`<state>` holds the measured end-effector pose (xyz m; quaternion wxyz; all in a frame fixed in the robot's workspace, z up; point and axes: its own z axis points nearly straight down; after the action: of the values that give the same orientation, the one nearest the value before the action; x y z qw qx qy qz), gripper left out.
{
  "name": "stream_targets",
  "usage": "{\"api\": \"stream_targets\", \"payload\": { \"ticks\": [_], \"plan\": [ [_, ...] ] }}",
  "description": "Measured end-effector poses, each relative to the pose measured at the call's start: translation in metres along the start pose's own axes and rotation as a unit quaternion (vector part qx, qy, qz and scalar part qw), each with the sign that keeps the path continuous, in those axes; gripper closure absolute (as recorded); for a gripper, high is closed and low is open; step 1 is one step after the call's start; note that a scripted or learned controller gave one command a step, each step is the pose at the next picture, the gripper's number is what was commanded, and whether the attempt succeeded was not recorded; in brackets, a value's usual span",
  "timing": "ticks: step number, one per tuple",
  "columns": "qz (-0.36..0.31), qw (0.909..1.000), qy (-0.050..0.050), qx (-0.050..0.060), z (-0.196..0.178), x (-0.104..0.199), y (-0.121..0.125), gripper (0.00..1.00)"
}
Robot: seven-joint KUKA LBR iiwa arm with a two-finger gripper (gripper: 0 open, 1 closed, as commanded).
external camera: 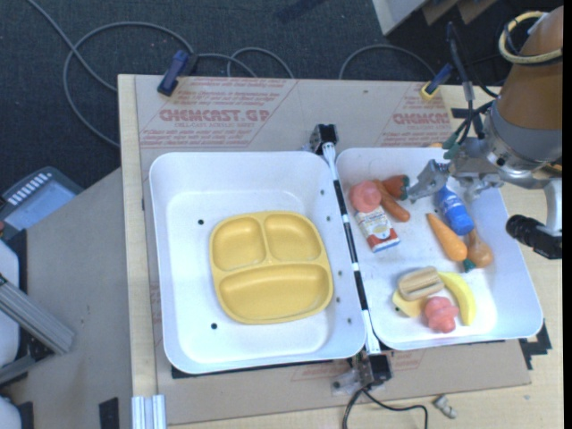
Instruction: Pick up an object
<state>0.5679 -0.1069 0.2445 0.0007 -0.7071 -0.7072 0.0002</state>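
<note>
Camera view: we see the hand (444,182) low over the right bin (523,280), fingers spread wide, gripping nothing. Just beside it lies a blue bottle (454,213), white band at mid-body. Also there: one carrot (445,237), one banana (461,296), one carton (379,228). Left bin (174,239) holds one yellow three-section tray (270,266). Arm enters from the right.

Arm (533,79) reaching from right, claw (444,179) lowered
</note>
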Motion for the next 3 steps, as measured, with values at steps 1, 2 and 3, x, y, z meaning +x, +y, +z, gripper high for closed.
{"api": "stream_targets", "payload": {
  "ticks": [1,2,3],
  "plan": [
    [0.0,1.0,0.0,0.001,0.119,-0.01,0.062,0.0],
    [0.001,1.0,-0.004,-0.002,0.159,-0.006,0.084,0.0],
    [0.0,1.0,-0.001,-0.002,0.159,-0.017,0.099,0.0]
  ]
}}
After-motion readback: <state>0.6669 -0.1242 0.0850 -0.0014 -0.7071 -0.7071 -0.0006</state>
